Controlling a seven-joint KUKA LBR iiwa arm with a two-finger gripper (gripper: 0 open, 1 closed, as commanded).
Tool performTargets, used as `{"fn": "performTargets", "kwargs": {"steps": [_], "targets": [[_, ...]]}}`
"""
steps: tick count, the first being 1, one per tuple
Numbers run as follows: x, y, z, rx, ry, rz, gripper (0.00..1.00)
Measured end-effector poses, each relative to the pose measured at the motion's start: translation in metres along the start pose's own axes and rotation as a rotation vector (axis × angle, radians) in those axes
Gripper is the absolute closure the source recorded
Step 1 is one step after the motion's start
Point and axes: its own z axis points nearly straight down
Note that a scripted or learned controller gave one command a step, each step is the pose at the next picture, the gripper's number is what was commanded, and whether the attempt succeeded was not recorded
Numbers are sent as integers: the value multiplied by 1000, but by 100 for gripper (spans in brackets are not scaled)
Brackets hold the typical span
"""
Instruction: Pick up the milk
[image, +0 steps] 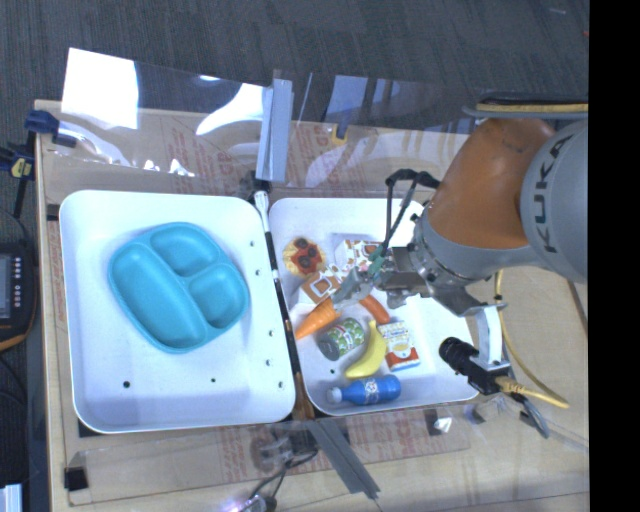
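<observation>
While the arm (500, 190) hangs over the right bin (300, 215), the gripper (362, 285) sits low among the items, and whether it is open or closed can't be told from here.

The milk carton (399, 343), small, white and red, lies flat in the right bin's lower right area, near the gripper but below-right of it in the view, not between any visible finger. A banana (370, 352) touches the carton's left edge; a green can (342, 338) sits left of that, a carrot (316, 319) further left, a blue bottle (368, 391) along the near wall. A pizza slice (303, 257) lies toward the back. The left bin (80, 215) holds a blue divided plate (178, 285).
</observation>
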Motion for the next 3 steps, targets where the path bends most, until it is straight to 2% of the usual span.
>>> {"fn": "performTargets", "kwargs": {"steps": [1, 2, 3], "targets": [[-75, 81, 81, -1, -1, -147, 0], [-41, 139, 140, -17, -9, -178, 0], [-45, 72, 165, -4, -1, -188, 0]]}}
